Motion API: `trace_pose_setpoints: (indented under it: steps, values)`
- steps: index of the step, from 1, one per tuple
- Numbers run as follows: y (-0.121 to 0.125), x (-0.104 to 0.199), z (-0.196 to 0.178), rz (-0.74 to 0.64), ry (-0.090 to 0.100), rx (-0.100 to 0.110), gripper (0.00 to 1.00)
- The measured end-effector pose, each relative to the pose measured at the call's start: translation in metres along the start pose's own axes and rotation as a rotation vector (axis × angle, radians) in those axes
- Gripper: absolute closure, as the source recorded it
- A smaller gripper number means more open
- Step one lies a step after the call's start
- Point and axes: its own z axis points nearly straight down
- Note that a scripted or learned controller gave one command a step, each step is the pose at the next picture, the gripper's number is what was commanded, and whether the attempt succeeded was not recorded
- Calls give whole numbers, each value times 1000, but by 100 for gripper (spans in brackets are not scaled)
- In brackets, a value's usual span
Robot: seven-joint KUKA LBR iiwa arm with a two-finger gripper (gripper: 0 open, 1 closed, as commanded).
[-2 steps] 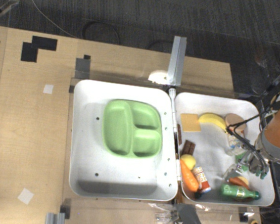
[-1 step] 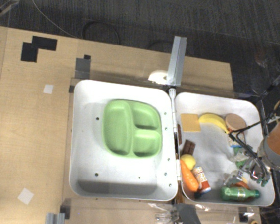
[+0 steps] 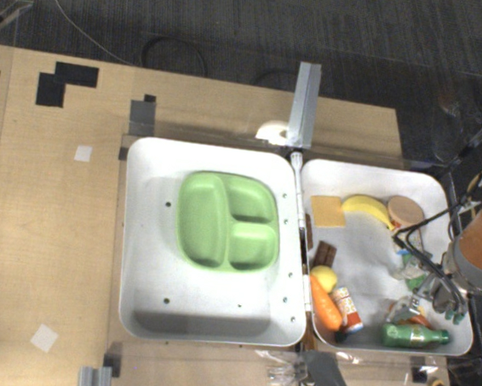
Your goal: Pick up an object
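The tool [image 3: 421, 308] hangs low in the right white bin [image 3: 371, 178], near its right edge, just above a green plastic bottle [image 3: 414, 336] lying by the front edge. A green divided plate [image 3: 226, 221] sits mid left bin [image 3: 145, 246].

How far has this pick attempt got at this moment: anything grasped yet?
Nothing looks lifted: the banana, carrot and green bottle all lie in the right bin. In hand: the gripper is low over that bin's right side, just above the green bottle, with nothing visibly between its fingers. Still left: closing on an object and raising it. The green tray sits in the left bin.
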Motion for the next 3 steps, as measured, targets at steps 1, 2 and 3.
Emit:
trace_pose_setpoints:
  steps: [1, 2, 3]
  values:
    - [2, -10, 0, 3, 7, 1, 0]
    - [-1, 0, 0, 12, 0, 0, 0]
    - [1, -8, 0, 31, 8, 1, 0]
